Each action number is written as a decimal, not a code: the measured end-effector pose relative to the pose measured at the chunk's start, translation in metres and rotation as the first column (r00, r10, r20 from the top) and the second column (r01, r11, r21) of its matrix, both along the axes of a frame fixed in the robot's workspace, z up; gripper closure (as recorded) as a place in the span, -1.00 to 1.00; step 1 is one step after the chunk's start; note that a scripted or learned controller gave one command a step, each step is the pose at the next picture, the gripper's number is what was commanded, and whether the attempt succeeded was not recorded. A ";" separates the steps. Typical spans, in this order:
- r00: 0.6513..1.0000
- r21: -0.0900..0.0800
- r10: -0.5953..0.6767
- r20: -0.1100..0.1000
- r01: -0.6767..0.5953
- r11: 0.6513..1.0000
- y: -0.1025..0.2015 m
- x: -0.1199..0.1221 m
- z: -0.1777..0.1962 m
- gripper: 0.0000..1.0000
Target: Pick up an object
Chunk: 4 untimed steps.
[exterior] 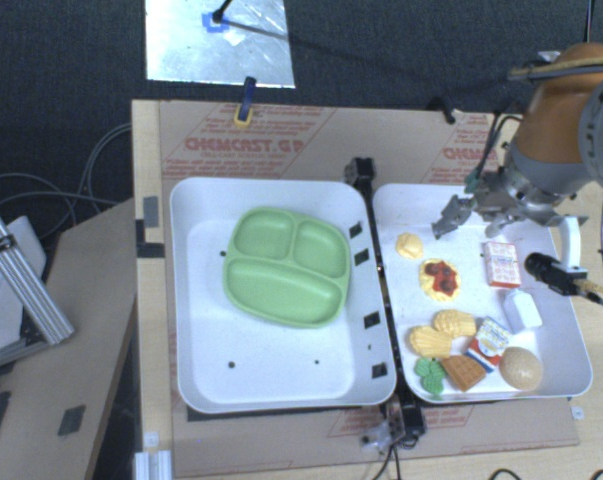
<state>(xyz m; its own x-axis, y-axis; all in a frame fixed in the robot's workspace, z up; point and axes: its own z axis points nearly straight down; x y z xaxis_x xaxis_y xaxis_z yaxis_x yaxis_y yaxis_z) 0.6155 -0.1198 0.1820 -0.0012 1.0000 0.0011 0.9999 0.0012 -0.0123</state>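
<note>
My grey two-finger gripper, fingers spread and empty, hovers at the right white bin's twelve o'clock; the small yellow lumpy toy food sits at its seven o'clock, so I'd centre directly above before descending.

View: one fixed camera, high above the bench | Angle: looking down at a slant | Frame: both white bins whole, left bin, right bin | Arm enters from right
</note>
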 end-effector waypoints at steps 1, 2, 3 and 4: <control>1.000 -0.001 0.002 0.014 -0.002 1.000 0.000 0.003 0.009 -1.00; 1.000 -0.001 0.000 0.012 0.000 1.000 -0.002 0.004 -0.033 -1.00; 1.000 -0.001 0.000 0.011 0.000 1.000 -0.007 0.012 -0.089 -1.00; 1.000 -0.001 0.000 0.016 0.000 1.000 -0.007 0.014 -0.093 -1.00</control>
